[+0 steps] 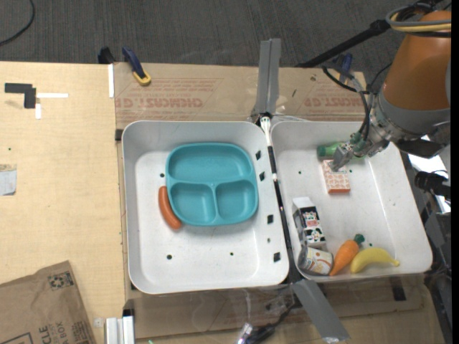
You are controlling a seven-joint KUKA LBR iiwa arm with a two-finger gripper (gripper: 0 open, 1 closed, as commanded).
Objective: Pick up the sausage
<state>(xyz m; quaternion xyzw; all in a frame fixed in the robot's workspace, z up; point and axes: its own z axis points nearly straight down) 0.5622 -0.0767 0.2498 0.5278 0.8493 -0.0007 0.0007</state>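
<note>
On the cardboard sheet (215, 92) behind the bins there is red printing, seen upside down; I cannot read it with certainty. At the lower left corner a brown box (39, 310) shows a recycling mark and dark letters, cut by the edge of the view. The small carton (309, 224) in the right bin has a black and white pattern, but the writing on it is too small to read.

There are two white bins. The left bin (143, 249) holds two things: one teal plate (212, 183) with three compartments, and one sausage (169, 207). The right bin (387, 206) holds one carton, one pink and white block (336, 178), one small can (315, 261) on its side, one carrot (346, 255), one banana (373, 259) and one green item (328, 150) partly hidden by the claw.

The sausage is orange-brown, long and slightly curved, with rounded ends. It lies on the floor of the left bin, touching the left rim of the plate, near the bin's left wall.

The claw (346, 153) hangs over the far part of the right bin, just beside the green item and above the pink block, well apart from the sausage. Whether the claw is apart or together, I cannot tell.
</note>
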